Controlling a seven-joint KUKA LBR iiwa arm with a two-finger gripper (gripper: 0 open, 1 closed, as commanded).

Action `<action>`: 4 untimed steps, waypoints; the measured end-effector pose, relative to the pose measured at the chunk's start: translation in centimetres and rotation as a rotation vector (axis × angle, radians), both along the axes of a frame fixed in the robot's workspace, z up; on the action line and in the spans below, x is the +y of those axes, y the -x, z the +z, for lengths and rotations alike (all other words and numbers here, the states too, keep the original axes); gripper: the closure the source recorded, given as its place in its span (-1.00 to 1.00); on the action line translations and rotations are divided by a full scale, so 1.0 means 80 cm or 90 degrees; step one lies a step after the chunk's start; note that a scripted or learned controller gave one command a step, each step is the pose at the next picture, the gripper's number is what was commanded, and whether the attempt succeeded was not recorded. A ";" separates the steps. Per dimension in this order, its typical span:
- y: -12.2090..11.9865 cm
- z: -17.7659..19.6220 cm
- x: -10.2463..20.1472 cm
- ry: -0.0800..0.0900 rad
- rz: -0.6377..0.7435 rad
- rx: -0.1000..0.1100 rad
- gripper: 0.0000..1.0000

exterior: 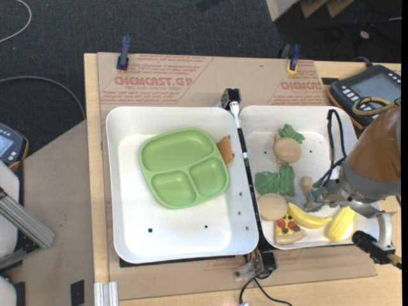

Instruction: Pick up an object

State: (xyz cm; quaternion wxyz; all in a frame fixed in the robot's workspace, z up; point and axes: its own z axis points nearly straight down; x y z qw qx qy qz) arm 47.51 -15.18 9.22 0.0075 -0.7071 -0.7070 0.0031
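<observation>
1. Bench (159, 69): brown board printed with red lettering, two clamps on its far edge, bearing two shallow white bins side by side.
2. Left bin (124, 190): holds a green divided plate (184, 168) with three compartments, all bare. A small orange-brown piece (224, 149) lies just beside the plate's right rim.
3. Right bin (258, 123): holds the toy food that the task may draw on.
   - a green leafy piece (292, 132) at the far end;
   - a tan round piece (287, 150) touching it on the near side;
   - a green flat piece (276, 182) in the middle;
   - a second tan round piece (273, 206) nearer the front;
   - a banana (306, 217) beside that;
   - a pizza slice (288, 229) at the front edge;
   - a yellow corn-like piece (341, 222) to the right of the banana.
4. Arm (377, 158): reaches in from the right, its orange band over the right bin's far side.
5. Gripper (317, 196): low in the right bin, just above the banana's upper end. Whether it is parted or closed, I cannot tell; nothing is seen lifted.
6. Progress, as judged: the approach seems made, with the banana the likeliest target. Every item lies on the bin floor, so grasp and lift are not yet done.
</observation>
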 end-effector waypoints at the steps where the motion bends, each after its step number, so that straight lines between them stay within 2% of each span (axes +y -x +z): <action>1: -0.009 0.208 -0.006 0.008 0.001 -0.022 1.00; 2: -0.004 0.113 0.090 0.000 0.004 -0.004 1.00; 3: -0.007 0.258 0.029 0.008 -0.001 -0.019 1.00; 4: -0.005 0.364 -0.058 0.009 -0.003 -0.017 1.00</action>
